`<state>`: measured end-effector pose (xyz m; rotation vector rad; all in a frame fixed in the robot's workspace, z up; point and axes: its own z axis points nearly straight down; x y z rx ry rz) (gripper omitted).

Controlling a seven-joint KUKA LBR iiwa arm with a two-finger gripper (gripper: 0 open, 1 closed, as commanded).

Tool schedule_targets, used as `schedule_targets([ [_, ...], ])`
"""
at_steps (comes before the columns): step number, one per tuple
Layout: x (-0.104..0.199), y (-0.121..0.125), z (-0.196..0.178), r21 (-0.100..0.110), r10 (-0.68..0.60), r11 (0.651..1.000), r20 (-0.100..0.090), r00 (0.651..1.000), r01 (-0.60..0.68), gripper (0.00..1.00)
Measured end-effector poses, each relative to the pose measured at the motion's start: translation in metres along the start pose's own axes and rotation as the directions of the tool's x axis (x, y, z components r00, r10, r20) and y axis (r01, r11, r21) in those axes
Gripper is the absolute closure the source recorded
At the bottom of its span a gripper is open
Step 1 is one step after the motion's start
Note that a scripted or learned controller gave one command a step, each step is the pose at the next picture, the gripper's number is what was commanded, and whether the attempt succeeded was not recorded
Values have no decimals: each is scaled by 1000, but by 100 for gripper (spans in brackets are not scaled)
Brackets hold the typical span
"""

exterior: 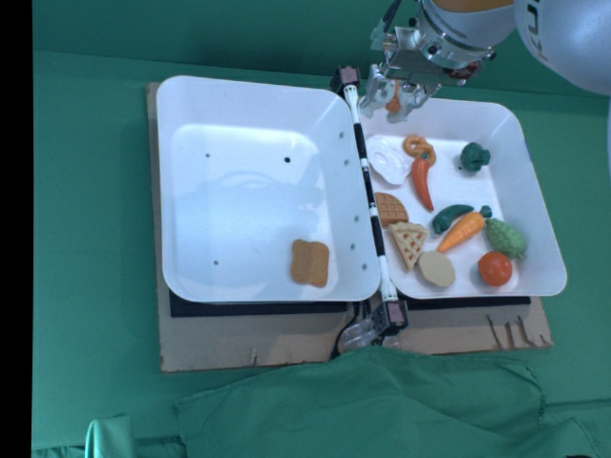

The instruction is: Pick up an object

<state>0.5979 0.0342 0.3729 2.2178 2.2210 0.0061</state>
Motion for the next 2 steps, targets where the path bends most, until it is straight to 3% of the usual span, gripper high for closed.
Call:
schedule_targets([
  [2,91,-3,21,3,0,1000,0,1000,0,100],
])
